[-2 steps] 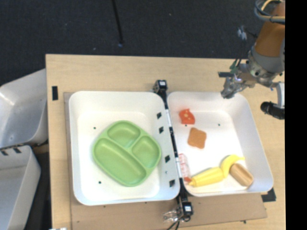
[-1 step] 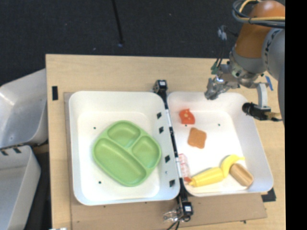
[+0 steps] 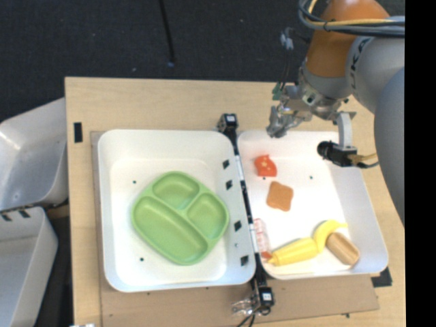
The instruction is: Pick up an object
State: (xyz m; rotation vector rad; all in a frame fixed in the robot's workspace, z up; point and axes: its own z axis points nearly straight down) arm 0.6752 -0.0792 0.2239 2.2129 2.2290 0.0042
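My gripper (image 3: 278, 127) hangs over the back left corner of the right bin (image 3: 354, 189), with nothing seen between its fingers. Just below it in that bin lies a small red piece (image 3: 266, 165). An orange-brown flat piece (image 3: 279, 196) lies further toward the front. Near the front edge rest a yellow banana (image 3: 306, 246) and a tan cylinder (image 3: 342, 248), side by side. A small clear item with red marks (image 3: 259, 236) lies against the bin's left wall.
The left bin (image 3: 116, 251) holds a green divided plate (image 3: 179, 216). A black clip (image 3: 227, 122) sits at the top of the divider between the bins. The wooden bench (image 3: 157, 101) surrounds both bins.
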